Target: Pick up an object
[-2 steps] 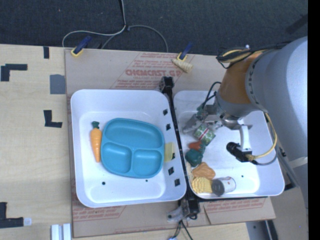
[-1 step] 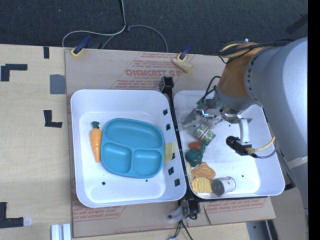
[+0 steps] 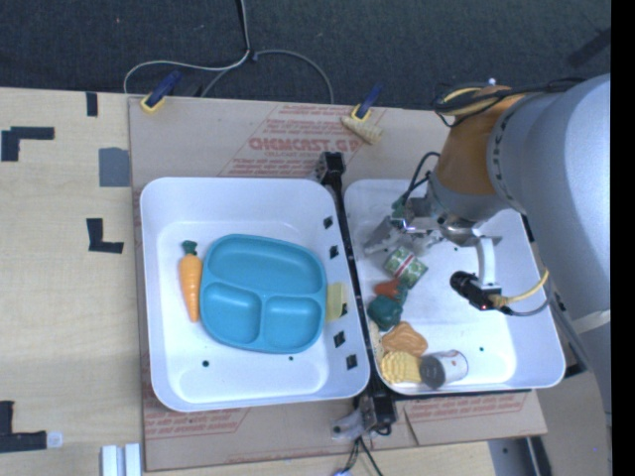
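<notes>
Gripper [image 3: 395,238] sits low in your right bin [image 3: 526,365]; can't tell its state. Green-white carton [image 3: 406,265] just beside it, long axis running diagonally, far-left to near-right.

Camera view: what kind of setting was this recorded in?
Probably a robotics lab bench set up for grasping trials: a cardboard sheet clamped under two white bins, toy food like a carrot, and loose cables.
</notes>
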Available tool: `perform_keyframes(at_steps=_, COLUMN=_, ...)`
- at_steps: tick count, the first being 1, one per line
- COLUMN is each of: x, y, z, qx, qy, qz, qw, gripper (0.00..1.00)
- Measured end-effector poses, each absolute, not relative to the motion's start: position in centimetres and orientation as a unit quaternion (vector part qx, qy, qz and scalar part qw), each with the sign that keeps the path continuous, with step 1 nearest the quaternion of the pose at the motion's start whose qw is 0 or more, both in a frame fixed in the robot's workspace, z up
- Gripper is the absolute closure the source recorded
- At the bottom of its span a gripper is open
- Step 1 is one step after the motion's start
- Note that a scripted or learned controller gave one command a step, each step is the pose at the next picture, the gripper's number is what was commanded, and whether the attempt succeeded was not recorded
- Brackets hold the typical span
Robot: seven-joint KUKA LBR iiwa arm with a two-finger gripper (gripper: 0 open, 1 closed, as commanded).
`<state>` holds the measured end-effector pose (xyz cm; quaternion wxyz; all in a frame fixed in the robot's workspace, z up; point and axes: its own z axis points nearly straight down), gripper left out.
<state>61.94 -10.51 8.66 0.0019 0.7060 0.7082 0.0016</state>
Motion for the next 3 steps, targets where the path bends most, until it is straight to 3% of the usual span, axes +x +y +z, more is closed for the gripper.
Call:
perform_keyframes(at_steps=1, x=62.0, y=-10.8, z=8.7, qx=0.706, qy=0.708, qz=0.0017, qw=0.001, gripper=0.00)
perform_keyframes(at_steps=2, x=60.8, y=-10.8, z=8.7, qx=0.706, qy=0.708, qz=0.0015, qw=0.004, gripper=0.00)
perform_keyframes(at_steps=3, x=62.1, y=-11.4, z=8.6, qx=0.706, qy=0.708, qz=0.0010, qw=0.001, gripper=0.00)
